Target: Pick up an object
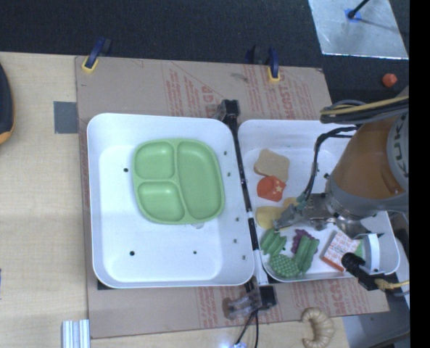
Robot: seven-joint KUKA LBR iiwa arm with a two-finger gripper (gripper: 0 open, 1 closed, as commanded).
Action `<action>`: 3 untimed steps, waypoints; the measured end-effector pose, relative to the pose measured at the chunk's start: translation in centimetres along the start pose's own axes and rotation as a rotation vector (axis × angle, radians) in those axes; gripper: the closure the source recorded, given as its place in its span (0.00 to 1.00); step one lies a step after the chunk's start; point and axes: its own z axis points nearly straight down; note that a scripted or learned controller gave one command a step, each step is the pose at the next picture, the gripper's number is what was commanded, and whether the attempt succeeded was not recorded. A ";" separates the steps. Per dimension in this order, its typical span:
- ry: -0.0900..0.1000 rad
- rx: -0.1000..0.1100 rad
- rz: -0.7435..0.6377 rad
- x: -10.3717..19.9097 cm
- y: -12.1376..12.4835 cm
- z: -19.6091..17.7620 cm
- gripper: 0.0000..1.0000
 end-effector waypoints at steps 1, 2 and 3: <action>-0.004 -0.018 -0.002 -3.9 3.6 -0.6 0.00; -0.006 -0.021 -0.006 -6.4 10.3 -0.8 0.00; -0.002 -0.010 -0.003 -4.6 6.6 -0.6 0.00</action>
